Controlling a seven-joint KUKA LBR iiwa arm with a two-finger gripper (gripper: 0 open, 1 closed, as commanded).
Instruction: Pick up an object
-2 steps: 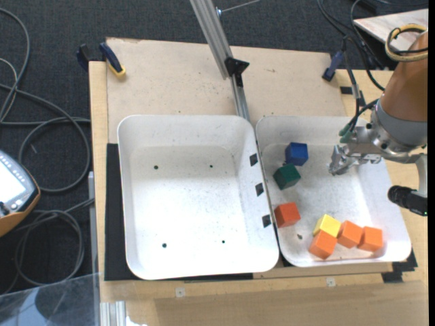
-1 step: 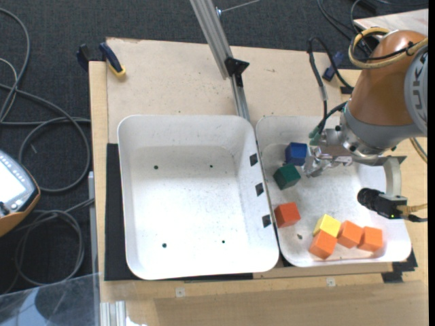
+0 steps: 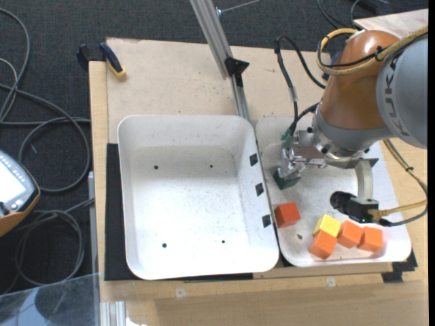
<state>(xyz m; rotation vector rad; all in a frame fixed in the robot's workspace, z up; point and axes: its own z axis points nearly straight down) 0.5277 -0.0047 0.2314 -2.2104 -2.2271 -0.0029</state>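
Bench (image 3: 170, 73) of pale wood stands on dark carpet (image 3: 47, 19).

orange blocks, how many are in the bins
4, all in the right bin: one alone near its left wall, one at the front under the yellow block, two side by side right of that. The arm may hide more.

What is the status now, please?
Tool low in right bin, nothing seen held. Nearest block just below it. Four blocks clustered at near edge.

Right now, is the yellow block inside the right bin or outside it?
Inside. The yellow block lies on the right bin floor, beside orange blocks near its front rim.
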